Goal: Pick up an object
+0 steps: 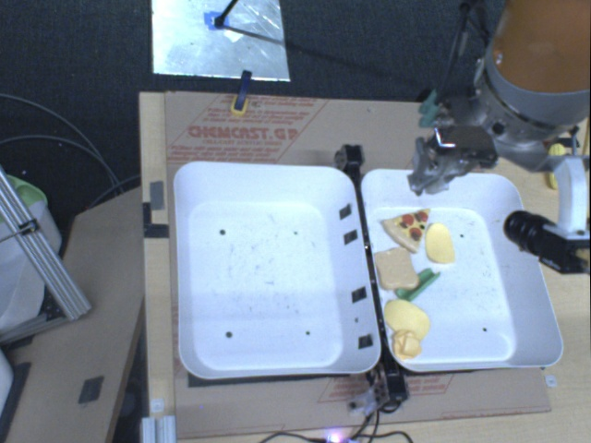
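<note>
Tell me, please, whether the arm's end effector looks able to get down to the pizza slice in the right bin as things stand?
Probably yes. The end effector hangs over the right bin's far rim, just beyond the pizza slice, whose top lies uncovered; the yellow piece beside it may crowd the grasp.

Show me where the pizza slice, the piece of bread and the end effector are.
pizza slice [407, 228]: camera view, middle of its topping.
piece of bread [396, 269]: camera view, centre of its flat face.
end effector [432, 179]: camera view, its lower tip.

claw [428, 181] above right bin [531, 340], toy food [413, 275]
</note>
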